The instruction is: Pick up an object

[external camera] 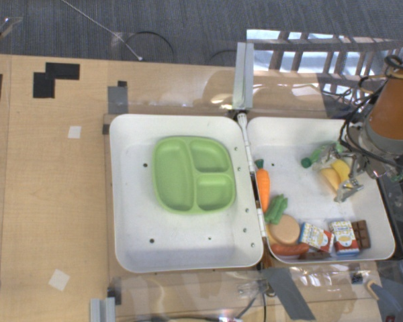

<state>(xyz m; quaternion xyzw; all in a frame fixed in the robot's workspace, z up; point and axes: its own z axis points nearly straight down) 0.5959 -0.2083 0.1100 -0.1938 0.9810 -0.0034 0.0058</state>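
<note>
The gripper (346, 180) is down in the right bin (289, 136), its fingers closed around a yellow toy banana (334, 176), but the banana is not lifted yet.

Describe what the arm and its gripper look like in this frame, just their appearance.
At the view's right edge, the grey arm carries a broad orange band above the wrist. Black cables loop around the wrist below the band. The two-finger gripper beneath is metallic silver-grey, with small angular parts.
</note>
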